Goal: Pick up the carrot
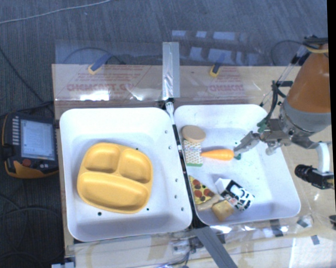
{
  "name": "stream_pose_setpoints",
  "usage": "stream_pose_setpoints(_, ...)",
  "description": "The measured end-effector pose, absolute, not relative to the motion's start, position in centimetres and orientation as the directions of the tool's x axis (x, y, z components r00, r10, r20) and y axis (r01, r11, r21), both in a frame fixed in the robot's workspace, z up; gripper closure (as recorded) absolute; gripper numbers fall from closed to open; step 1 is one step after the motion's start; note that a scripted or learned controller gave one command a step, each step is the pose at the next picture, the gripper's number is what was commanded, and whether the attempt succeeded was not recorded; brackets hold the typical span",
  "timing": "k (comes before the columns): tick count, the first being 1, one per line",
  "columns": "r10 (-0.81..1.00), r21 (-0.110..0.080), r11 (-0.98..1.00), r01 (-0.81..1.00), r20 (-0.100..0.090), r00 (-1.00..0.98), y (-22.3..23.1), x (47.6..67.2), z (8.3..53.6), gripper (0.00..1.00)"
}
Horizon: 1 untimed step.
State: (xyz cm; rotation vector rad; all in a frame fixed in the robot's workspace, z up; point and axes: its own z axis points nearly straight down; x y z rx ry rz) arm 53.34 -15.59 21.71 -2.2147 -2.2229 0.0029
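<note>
The orange carrot (pixel 216 154) lies lengthwise in the right bin (pixel 281 187), with its green end pointing right. Its left end is beside a small cylindrical container (pixel 193 145). My gripper (pixel 242 147) reaches in from the right and its tip is at the carrot's green end. From this angle I cannot tell whether it touches the carrot. The grey arm with its orange band (pixel 313 85) stands over the bin's right rim.
In the right bin's front part lie a pizza slice (pixel 200 191), a black-and-white packet (pixel 237 194) and a brown bread piece (pixel 221 210). A yellow divided plate (pixel 115 176) sits in the left bin (pixel 73 123). A pendant (pixel 29 143) rests left of the bench.
</note>
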Motion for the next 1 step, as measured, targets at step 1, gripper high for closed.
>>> stream_pose_setpoints(1,1.0,-0.004,-0.022,1.0,-0.001,0.022,-14.14,59.42,13.55,0.0)
